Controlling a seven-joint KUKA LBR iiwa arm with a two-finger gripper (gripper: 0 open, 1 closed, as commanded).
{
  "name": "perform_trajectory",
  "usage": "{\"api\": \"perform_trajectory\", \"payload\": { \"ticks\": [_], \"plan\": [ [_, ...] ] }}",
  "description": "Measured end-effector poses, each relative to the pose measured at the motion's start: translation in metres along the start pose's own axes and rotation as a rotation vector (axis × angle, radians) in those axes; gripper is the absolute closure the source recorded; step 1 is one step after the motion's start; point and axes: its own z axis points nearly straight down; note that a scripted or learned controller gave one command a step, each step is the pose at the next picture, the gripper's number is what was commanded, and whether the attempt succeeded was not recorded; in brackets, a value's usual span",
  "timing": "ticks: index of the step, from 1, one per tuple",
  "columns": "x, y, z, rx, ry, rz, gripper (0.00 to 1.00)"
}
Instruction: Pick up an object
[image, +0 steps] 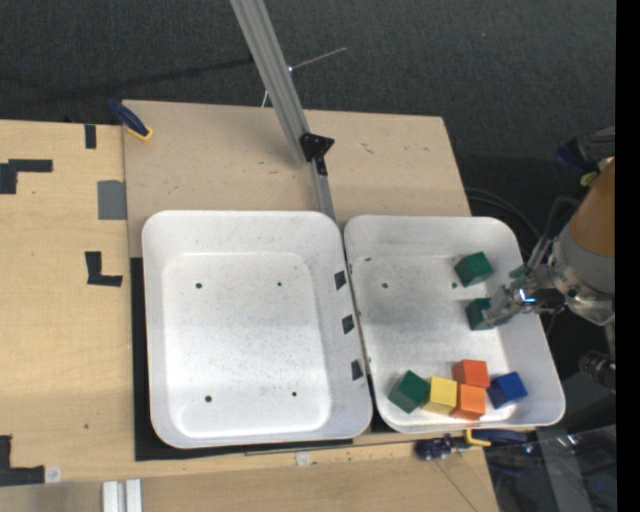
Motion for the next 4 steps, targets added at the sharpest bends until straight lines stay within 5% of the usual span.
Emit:
{"api": "perform_trajectory", "payload": {
  "ticks": [4],
  "plan": [
    [0.206,-0.005,0.009,0.006,0.002,-0.005,1.00]
  ]
}}
